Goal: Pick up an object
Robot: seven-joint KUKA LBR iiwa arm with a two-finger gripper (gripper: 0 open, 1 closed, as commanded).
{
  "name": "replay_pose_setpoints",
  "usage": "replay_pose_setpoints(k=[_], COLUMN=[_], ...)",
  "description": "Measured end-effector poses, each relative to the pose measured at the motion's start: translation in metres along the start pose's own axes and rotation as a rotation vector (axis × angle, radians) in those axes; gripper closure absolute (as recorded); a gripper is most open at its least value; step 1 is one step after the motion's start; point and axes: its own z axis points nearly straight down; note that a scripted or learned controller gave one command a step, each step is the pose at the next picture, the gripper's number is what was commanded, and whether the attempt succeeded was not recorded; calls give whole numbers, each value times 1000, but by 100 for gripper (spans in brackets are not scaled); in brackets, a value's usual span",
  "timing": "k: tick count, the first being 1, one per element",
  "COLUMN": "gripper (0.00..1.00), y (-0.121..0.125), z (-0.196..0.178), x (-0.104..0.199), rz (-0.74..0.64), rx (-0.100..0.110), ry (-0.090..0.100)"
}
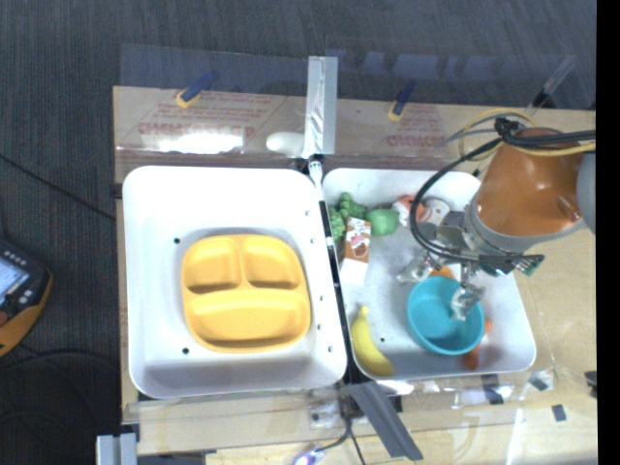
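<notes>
The gripper (448,284) hung wrist-down over the right bin (513,352), its two fingers (467,298) spread apart with nothing between them, one tip reaching over the rim of the blue bowl (441,323). Above them the orange band (523,187) and grey arm leaned in from the right. The bowl sat near the bin's front, a banana (368,345) beside it, green toys (351,213) at the back. A yellow divided tray (245,292) lay in the left bin (155,211).

Dark grey carpet (194,13) lying around a tan bench (572,250) — black cables (58,197) trailing across it at left.
</notes>
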Motion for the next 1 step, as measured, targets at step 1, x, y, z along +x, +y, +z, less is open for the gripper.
replay_pose_setpoints(k=[1], gripper=[0], y=[67], z=[-1], x=[-3], rz=[39], rx=[-4], ry=[2])
